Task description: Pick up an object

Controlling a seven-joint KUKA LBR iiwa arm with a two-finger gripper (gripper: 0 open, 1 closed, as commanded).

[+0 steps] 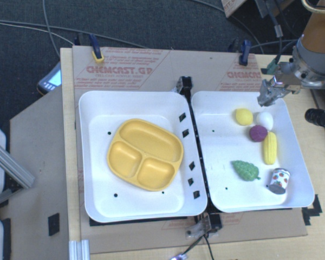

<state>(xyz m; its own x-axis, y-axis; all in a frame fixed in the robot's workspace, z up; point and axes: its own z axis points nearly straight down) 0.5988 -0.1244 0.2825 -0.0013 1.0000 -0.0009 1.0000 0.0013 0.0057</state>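
Where the bench edge lies nearest the camera, the right bin holds a small grey-and-red object in its near right corner, with a green leafy piece just to its left. Farther back lie a yellow corn cob, a purple ball, a white egg and a yellow lemon, clustered close together. The left bin carries a yellow divided plate. At the far right rim, the gripper hangs above the egg, gripping nothing; whether its jaws are spread I cannot tell.
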